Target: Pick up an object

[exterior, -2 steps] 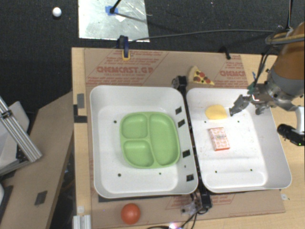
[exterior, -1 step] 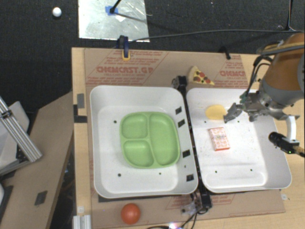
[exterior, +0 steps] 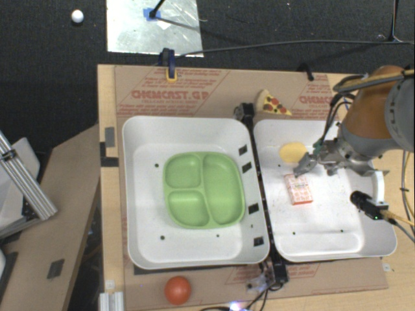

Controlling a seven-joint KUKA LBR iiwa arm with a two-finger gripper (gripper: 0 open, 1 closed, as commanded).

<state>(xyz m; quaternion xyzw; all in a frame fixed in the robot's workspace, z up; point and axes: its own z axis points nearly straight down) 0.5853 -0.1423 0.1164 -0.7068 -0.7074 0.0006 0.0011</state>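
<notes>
In the right bin [exterior: 337, 241] lie a round yellow object [exterior: 292, 151] near the back left and a small red-and-white packet [exterior: 299, 190] just in front of it. My gripper [exterior: 306, 165] reaches in from the right and hovers low between the two. It sits just right of the yellow object and just above the packet's far end. I see nothing held in it.
A green divided plate [exterior: 204, 189] fills the middle of the left bin [exterior: 139, 173]. A toy pizza slice [exterior: 273, 103] lies on the cardboard behind the bins, and a red ball [exterior: 177, 290] sits in front of them. The arm's body [exterior: 376, 122] overhangs the right bin's far right corner.
</notes>
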